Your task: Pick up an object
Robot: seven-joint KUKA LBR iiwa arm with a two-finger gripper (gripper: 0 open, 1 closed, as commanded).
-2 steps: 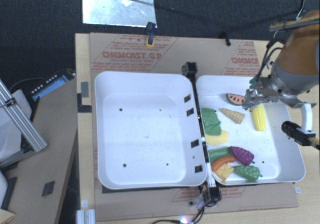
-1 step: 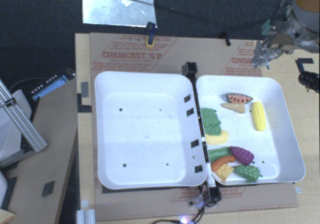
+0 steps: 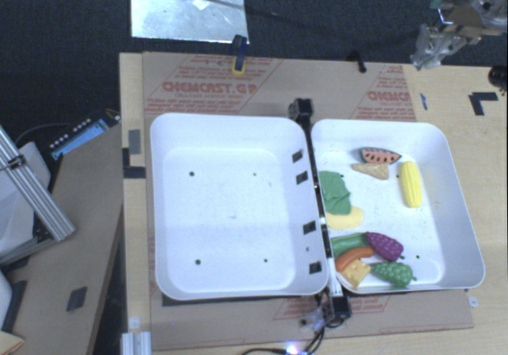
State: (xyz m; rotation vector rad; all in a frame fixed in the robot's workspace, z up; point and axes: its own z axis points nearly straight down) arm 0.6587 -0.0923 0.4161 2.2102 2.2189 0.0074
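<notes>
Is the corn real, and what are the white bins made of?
The corn looks like a plastic toy: even yellow, smooth, slightly shiny. The bins look like thin moulded plastic: glossy white, with rounded corners and a raised rim. The view can't settle either for certain.

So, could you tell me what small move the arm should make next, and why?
Probably bring the end effector down and toward the right bin, since it sits beyond the bin's far edge, above the cardboard. All the toy food lies in that bin, and the corn cob stands apart from the others, so it looks like the easiest first target.
</notes>
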